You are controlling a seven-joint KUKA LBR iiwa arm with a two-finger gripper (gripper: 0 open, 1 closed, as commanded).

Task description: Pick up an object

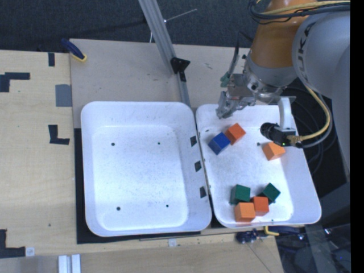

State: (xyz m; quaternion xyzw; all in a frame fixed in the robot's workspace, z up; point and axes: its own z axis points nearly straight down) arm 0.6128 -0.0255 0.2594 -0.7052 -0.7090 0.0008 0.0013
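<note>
The jaws [227,108] hang above the far rim of the right bin [296,175], tilted down toward its contents; whether they are open or closed cannot be told from this slant, and nothing shows between them.

Just below the jaws and nearest to them lie a blue cube [219,143] and an orange cube [235,133], touching corner to corner. That pair is the likeliest target, though their contact may make a clean grip awkward, since closing on 1 could shove the other. The blue cube also sits close to the bin's inner wall, leaving little room on that side.

Further right of the jaws, a lone orange block [273,151] lies apart from everything, with open floor around it, probably the easiest pick. Far below the jaws, at the near end, 2 green cubes [240,193] and 2 orange cubes [245,211] crowd together, a poor choice.

The left bin [91,169], well to the left of the jaws, shares a raised rim with the right one. The tabletop [34,181] lies beyond it.
</note>
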